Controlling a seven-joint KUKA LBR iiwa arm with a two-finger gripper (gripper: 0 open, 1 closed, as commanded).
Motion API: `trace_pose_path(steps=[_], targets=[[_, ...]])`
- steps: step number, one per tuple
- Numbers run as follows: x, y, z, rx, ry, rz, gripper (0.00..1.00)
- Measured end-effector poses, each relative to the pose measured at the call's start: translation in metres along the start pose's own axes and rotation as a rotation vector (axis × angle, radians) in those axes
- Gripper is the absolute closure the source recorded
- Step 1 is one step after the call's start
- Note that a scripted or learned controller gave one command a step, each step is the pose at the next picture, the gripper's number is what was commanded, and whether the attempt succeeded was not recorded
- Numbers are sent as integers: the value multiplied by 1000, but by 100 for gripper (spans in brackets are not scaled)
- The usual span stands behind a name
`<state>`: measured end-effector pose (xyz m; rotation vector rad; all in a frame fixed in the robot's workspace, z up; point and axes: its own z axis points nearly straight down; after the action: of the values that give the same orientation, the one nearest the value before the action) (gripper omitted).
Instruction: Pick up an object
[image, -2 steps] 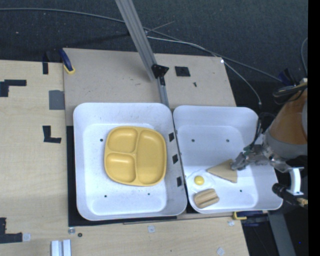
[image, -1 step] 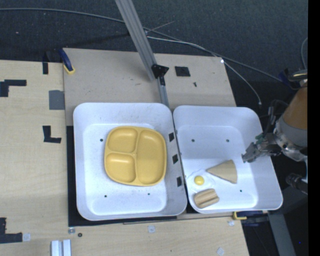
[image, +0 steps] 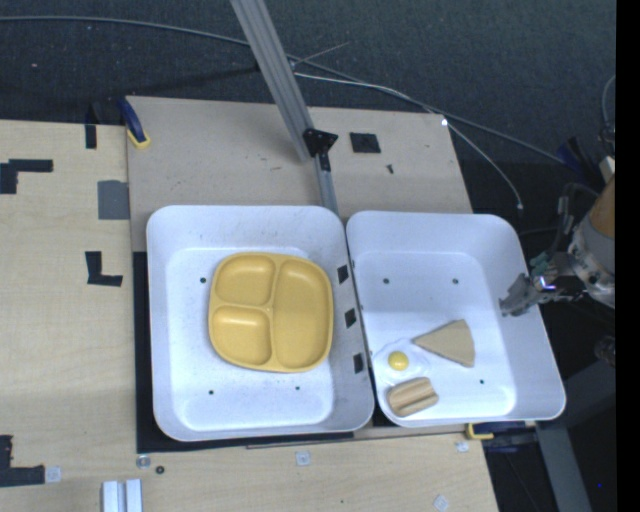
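Tool (image: 522, 297) beside three food pieces (image: 446, 343)

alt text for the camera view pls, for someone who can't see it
A gripper hangs over the right bin's right rim, holding nothing. That bin holds a tan wedge, a yellow round piece and a tan roll; the left bin holds a yellow divided plate.

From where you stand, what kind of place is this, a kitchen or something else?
Probably a robot test bench, not a kitchen. Two white bins sit on a taped wooden bench, holding a yellow divided plate and toy food, with a gripper at the right bin's edge.
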<state>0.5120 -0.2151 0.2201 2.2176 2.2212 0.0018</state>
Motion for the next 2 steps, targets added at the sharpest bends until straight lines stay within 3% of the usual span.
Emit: trace_pose_path(steps=[1, 2], targets=[[0, 1, -31, 1, 0, 0, 100], [48, 0, -28, 4, 2, -4, 100]])
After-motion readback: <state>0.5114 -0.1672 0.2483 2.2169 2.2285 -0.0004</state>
